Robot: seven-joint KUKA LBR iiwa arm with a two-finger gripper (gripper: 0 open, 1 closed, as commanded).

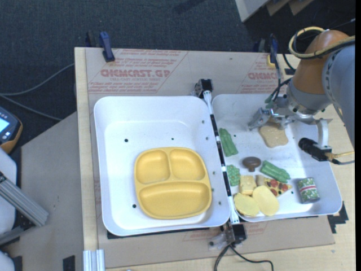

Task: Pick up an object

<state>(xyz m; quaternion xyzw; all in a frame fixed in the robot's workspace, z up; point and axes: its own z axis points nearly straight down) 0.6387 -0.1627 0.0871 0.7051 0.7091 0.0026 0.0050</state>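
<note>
Bench point(141, 72): we see a brown board carrying two shallow white bins side by side, with blue clamps at its far edge.
Left bin point(113, 123): we find it on the bench's left half, holding a yellow divided plate point(172, 182) toward its near side.
Right bin point(237, 109): we find it on the bench's right half, with the toy food gathered mostly along its near edge.
Arm point(324, 66): we see it come in over the bench's right edge, orange band above the wrist, bent down into the far part of the right bin.
Hand point(272, 116): it sits low over the right bin's far right part; we cannot tell how far apart its fingers stand, and we see nothing held.
Tan bread piece point(274, 135): we judge this the likely target, as it lies just on the near side of the hand, almost under it; its long axis runs roughly across the bin.
Other pieces: a green pod point(228, 141) by the divider, a brown round piece point(251, 163), a second green pod point(274, 171), yellow pieces point(256, 201) and a small green can point(308, 189) all lie nearer the bench's front edge, well apart from the hand.
</note>
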